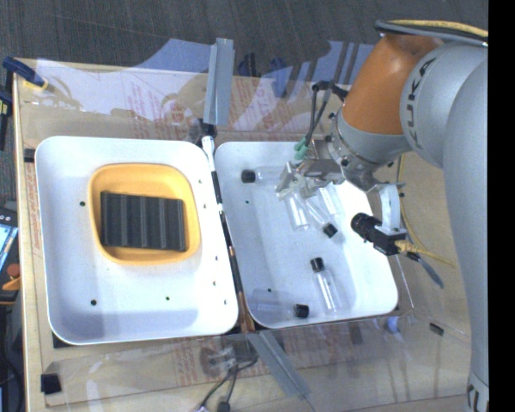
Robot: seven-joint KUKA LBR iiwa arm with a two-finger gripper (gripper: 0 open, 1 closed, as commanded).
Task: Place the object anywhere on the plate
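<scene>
A yellow plate (142,177) with a dark ridged centre lies in the left bin (69,299). In the right bin (266,256) lie clear vials with black caps: one (323,283) near the front and one (302,214) just under the gripper. Small black caps sit at the back left (248,176), the middle (330,229) and the front edge (301,311). My gripper (300,181) hangs low over the back of the right bin, right above the upper vial. Whether it holds anything is hidden by glare and clear plastic.
The grey arm with its orange band (386,84) covers the right bin's back right corner. A black fitting with a cable (373,230) hangs at the bin's right wall. A raised divider (216,204) separates the two bins.
</scene>
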